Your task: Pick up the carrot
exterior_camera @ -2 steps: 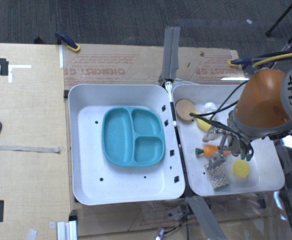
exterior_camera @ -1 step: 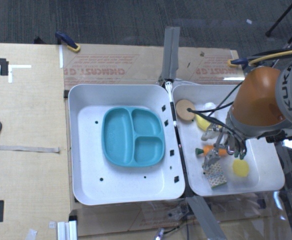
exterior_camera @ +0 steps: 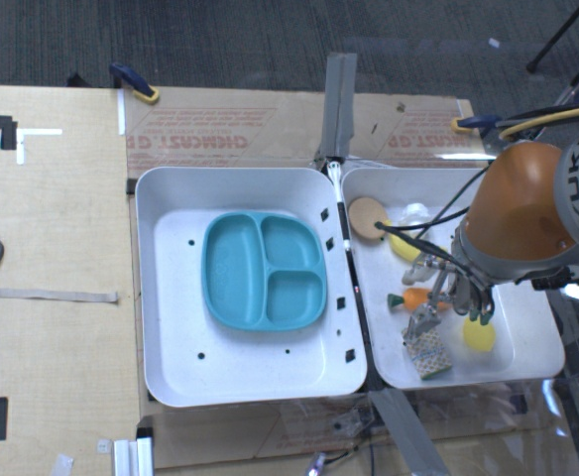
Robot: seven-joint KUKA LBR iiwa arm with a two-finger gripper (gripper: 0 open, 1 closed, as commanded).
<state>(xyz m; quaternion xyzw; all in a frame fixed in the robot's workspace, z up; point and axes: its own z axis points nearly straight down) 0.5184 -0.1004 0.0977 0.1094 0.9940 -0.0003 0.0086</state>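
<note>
Whether the jaws stood apart or together could not be told from the camera view, since cables and the wrist housing hid the gripper's (exterior_camera: 440,300) working end. It hung low over the right bin (exterior_camera: 537,363), with the grey arm (exterior_camera: 520,211) and its orange band crowding in from the right.

What mattered for the pickup was how the carrot (exterior_camera: 411,299) lay against that gripper. The carrot sat in the right bin, just beside the gripper on its left as the view shows it, toward the wall shared with the left bin (exterior_camera: 171,365). Its long axis ran roughly across the picture, with the green top at the end farther from the gripper and the orange body partly tucked under the gripper hardware. Touching or merely close could not be made out. Nothing showed the carrot clamped, so the grasp looked not yet made; a small shift leftward and a closing across the short width seemed to be what was needed.

The carrot looked like a small toy: bright orange, stubby, with a dark green tuft. Around it were a yellow banana-like piece (exterior_camera: 405,245) above, a tan round disc (exterior_camera: 367,216), a yellow ball-like piece (exterior_camera: 479,336) and a patterned pouch (exterior_camera: 428,350) below. A teal divided plate (exterior_camera: 265,271) lay in the left bin.
</note>
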